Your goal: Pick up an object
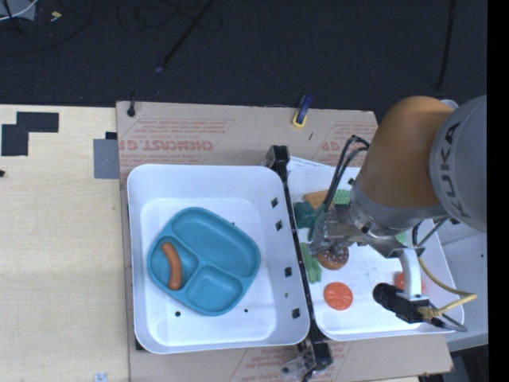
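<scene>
Overhead view of the bench with two white bins. The arm point(413, 165) reaches in from the right, and its gripper point(330, 249) hangs low over the near-left part of the right bin point(362, 317), directly above a small brown, disc-like object point(332, 255) that lies on the bin floor. Whether the gripper is open, closed or gripping cannot be told, since the wrist hides the tip. Beside the brown object lie green pieces point(305, 213) along the bin's left wall, and an orange round object point(338, 296) sits just nearer the camera.

The brown object appears to be a small toy item: probably light, rigid or slightly yielding, and not fragile. Its low, flat form suggests a grip across its edge, and the crowding green pieces may obstruct one side.

The left bin point(159, 189) holds a blue divided tray point(219, 249) with a sausage-shaped item point(172, 264).
</scene>
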